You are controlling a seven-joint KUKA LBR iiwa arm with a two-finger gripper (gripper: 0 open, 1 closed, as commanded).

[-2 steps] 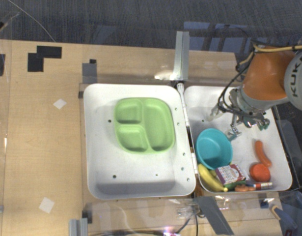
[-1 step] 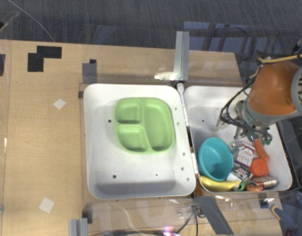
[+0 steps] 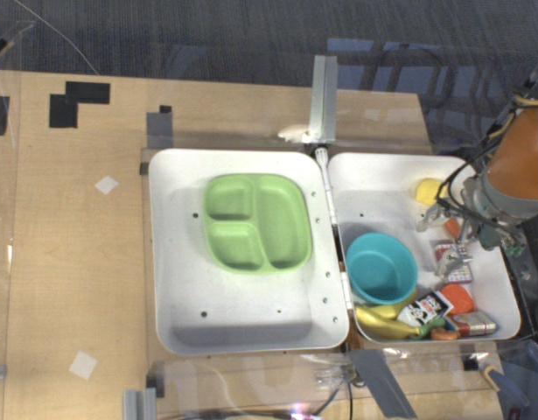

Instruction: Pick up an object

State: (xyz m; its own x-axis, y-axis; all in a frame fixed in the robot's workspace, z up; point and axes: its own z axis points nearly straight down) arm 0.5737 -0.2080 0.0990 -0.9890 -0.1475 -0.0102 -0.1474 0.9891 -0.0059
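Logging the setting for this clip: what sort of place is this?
Most likely a robotics lab bench set up for bin picking. A grey arm with an orange band reaches over two white bins, one holding a green divided tray, the other a teal bowl and small clutter; dark carpet lies beyond.

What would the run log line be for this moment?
arm: over right bin | gripper: low among items | green tray: left bin | blue cup: right bin

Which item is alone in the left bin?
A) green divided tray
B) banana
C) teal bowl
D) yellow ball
A: the green divided tray lies by itself in the left bin, while the teal bowl, the banana and the yellow ball all sit in the right bin.
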